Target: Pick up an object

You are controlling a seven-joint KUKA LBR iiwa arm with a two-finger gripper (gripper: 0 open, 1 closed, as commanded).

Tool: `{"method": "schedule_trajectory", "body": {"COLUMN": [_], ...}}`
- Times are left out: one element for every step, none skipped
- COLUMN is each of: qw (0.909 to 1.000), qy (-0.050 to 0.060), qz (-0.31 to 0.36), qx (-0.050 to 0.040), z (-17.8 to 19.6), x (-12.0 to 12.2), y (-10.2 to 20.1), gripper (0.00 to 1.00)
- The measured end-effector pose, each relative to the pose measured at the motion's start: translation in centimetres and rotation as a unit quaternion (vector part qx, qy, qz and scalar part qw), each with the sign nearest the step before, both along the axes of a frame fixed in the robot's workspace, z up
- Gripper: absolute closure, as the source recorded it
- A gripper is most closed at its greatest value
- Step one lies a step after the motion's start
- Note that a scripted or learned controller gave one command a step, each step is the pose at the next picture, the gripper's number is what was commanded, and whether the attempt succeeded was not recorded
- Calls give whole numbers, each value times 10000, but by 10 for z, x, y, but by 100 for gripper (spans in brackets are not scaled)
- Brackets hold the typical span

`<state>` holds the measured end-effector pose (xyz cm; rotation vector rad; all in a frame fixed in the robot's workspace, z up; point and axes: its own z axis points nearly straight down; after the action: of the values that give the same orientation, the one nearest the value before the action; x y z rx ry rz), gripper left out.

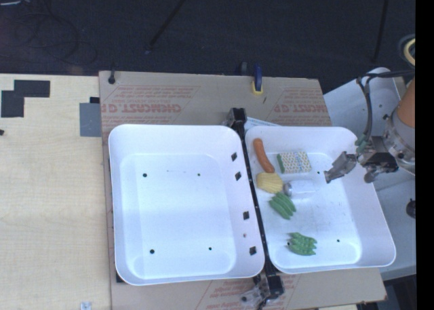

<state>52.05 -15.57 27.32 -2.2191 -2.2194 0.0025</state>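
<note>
Presently, your gripper (354, 169) hung open and empty over the right bin (369, 234); left of it lay a dotted pale block (296, 161), near a yellow corn (269, 182).

The only writing I can see is red print on the brown cardboard sheet (203, 98) lying under my two bins on the table. It runs along the far strip, one block at left and one at right, and appears upside down and mirrored from here, so I cannot read it with certainty. More red print shows on the near edge of the cardboard, too small to read.
</note>
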Motion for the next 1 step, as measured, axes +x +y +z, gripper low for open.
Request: {"method": "schedule_trajectory", "body": {"qw": [10000], "qy": [9], "qz": [1], "qx": [4], "z": [10], "x": [0], "y": [-1], "gripper": [100]}}
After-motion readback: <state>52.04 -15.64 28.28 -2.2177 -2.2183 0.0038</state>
